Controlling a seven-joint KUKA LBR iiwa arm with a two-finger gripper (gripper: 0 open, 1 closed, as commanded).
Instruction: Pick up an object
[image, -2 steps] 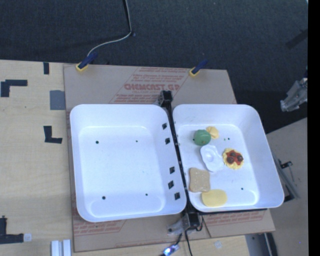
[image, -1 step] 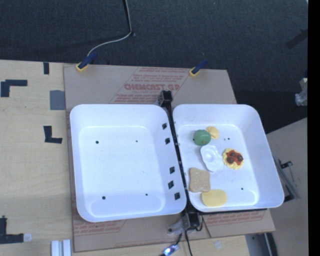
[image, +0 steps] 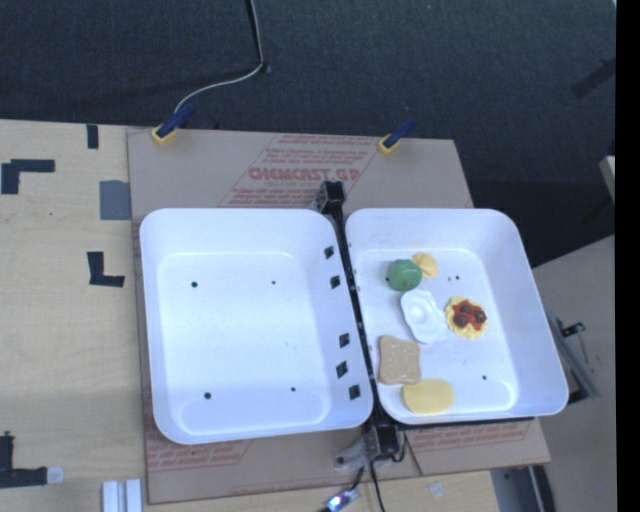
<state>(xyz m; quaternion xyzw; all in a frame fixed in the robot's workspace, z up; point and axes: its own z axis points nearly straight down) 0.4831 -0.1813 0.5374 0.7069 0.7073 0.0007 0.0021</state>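
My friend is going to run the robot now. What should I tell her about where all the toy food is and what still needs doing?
All the toy food sits in the right bin:
- green round piece near the middle, with a small yellow piece touching its right side
- white fried egg below them
- small pizza-like disc with red topping just right of the egg
- toast slice by the divider
- yellow oval piece near the front wall

The left bin is beside it.

Done: nothing picked up yet. Left: choose one piece, grasp it and lift it.
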